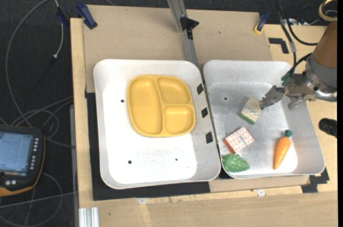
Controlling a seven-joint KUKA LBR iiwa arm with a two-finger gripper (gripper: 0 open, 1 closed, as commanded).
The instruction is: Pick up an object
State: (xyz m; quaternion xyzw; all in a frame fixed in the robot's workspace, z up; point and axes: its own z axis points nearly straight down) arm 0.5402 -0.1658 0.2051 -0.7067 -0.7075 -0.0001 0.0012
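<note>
Green-speckled block lies just beside my gripper (jaws spread, grasping nothing); I should center over it before closing.

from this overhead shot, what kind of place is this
Probably a robotics lab bench for pick-up trials: two white bins on a board, toy food like a carrot to grasp, and a control pendant with cables on the floor.

Bright, even overhead light, fairly sharp.
My arm looks slightly soft; the white bins glare faintly, and shadows are short.
</note>
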